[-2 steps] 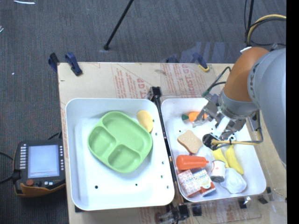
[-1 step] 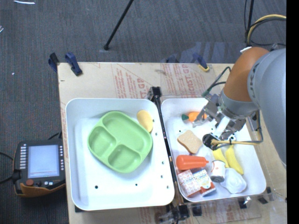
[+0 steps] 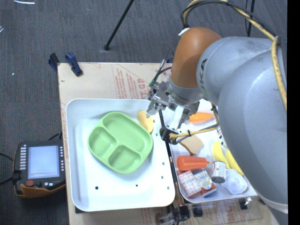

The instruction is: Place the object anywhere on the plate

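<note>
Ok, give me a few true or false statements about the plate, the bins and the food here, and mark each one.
1. The green plate lies in the left bin. True.
2. The plate has one undivided well. False: it has three compartments.
3. A yellow object sits at the plate's upper right edge, near the end effector. True.
4. The bread slice is on the plate. False: it is in the right bin.

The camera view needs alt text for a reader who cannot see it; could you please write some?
A grey and orange robot arm reaches from the right, its gripper over a pale yellow object beside a green divided plate in the left white bin. The right bin holds toy food, including bread, a carrot and a banana.
</note>
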Action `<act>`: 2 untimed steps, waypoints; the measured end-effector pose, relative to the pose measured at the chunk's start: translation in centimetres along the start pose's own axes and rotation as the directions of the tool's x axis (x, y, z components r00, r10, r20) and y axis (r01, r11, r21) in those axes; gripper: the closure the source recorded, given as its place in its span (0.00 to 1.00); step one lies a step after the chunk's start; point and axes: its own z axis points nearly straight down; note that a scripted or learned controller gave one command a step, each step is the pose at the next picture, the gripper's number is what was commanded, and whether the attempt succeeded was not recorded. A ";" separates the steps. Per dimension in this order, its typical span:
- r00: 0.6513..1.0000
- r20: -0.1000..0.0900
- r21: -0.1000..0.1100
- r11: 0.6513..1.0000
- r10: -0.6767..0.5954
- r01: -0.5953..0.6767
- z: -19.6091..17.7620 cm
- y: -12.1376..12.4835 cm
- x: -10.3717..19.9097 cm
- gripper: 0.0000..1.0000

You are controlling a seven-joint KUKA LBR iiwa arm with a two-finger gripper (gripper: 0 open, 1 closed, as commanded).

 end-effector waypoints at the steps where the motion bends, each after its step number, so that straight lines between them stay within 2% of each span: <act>1: 1.000 0.004 0.005 1.000 -0.001 0.001 -0.8 0.0 -0.2 1.00; 2: 0.953 0.004 0.000 0.953 0.304 -0.304 -1.4 -5.0 8.5 1.00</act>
